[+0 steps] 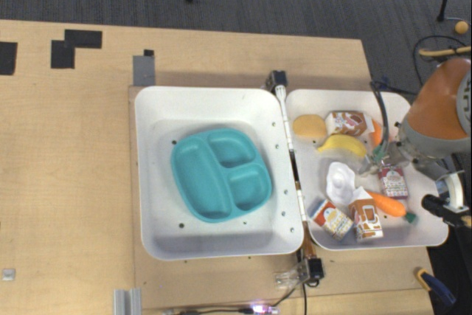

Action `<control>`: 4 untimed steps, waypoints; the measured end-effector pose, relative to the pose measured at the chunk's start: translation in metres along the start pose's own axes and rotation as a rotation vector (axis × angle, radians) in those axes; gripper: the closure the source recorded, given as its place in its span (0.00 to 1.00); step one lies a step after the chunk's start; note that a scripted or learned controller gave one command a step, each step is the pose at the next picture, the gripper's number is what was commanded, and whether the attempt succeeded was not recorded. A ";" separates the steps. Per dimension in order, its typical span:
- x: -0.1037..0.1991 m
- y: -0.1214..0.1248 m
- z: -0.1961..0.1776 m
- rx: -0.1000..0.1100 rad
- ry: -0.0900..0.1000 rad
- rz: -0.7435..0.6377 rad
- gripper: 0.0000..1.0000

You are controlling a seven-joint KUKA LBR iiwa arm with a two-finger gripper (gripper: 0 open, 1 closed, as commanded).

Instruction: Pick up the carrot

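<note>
Camera view puts the tapered orange carrot (389,204) at the right bin's five o'clock; the end effector (381,156), grip state indiscernible, hovers at its twelve o'clock, presumably approaching.

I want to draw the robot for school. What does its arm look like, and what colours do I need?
The arm comes in from the right. It is a fat, rounded shape, grey, with a big orange band. At its end, above the right bin, sits the gripper, small and dark with greenish bits, too blurry to describe finely. A dark cable curves along beside the wrist.
</note>
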State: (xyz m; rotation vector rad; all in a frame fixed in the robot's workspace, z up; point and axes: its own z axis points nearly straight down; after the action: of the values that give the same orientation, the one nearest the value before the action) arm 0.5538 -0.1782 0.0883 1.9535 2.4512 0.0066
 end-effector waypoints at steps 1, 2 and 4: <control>-0.011 -0.069 0.000 0.000 -0.003 0.025 0.00; -0.032 0.026 0.001 -0.002 -0.001 0.150 0.00; -0.014 -0.066 -0.012 -0.006 -0.006 0.068 1.00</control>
State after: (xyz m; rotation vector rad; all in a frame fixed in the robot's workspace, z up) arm 0.4925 -0.2064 0.0995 2.0301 2.3776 0.0085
